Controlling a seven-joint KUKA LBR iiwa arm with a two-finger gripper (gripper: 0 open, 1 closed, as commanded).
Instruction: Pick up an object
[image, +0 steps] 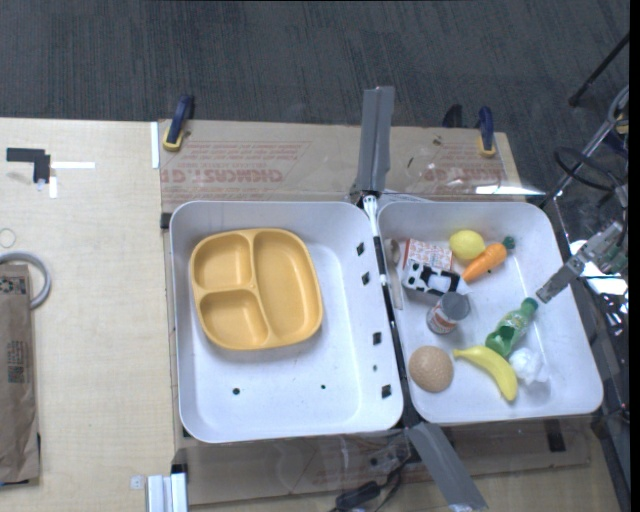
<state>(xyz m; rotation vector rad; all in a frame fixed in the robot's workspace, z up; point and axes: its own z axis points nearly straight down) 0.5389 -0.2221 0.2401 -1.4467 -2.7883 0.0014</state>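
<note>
The surface carried two shallow white bins side by side. The left bin occupied the centre of the frame and the right bin sat at the centre right, the two touching along a shared edge.

The left bin held a yellow divided plate with three compartments, lying flat in the bin's upper left part.

The right bin held the candidate objects for picking:
- A lemon lay near the bin's upper middle.
- A carrot lay just beside the lemon, at its lower right, touching or nearly touching it.
- A small printed box and a black-and-white toy lay at the bin's upper left.
- A small can sat just below the toy.
- A brown round ball lay at the bin's lower left.
- A banana lay to the right of the ball, near the bin's lower edge.
- A green bottle lay tilted just above the banana.

The claw reached in from the right edge of the frame at a slant, its tip above the right side of the right bin, near the top of the green bottle. The claw's opening could not be determined, and no object was seen in its grip.
</note>
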